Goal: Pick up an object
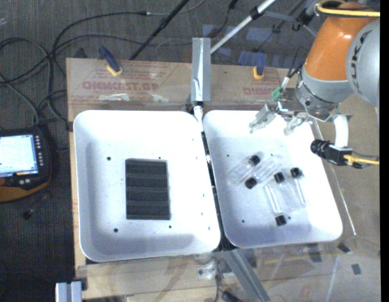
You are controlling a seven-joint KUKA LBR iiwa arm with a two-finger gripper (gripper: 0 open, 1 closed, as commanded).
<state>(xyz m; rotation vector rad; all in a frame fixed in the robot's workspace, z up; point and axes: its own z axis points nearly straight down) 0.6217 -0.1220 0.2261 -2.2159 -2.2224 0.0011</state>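
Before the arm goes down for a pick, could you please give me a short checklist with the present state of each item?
1. Targets present: clear vials with black caps lie in the right bin. Ok.
2. Gripper free of load: nothing shows between its fingers. Ok.
3. Gripper over a target: it hangs above the bin's far edge, away from the vials. Not ok.
4. Vials well apart for a clean grasp: several lie close together, some perhaps touching. Cannot tell.
5. Left bin contents: only a black ridged block, lying flat. Ok.
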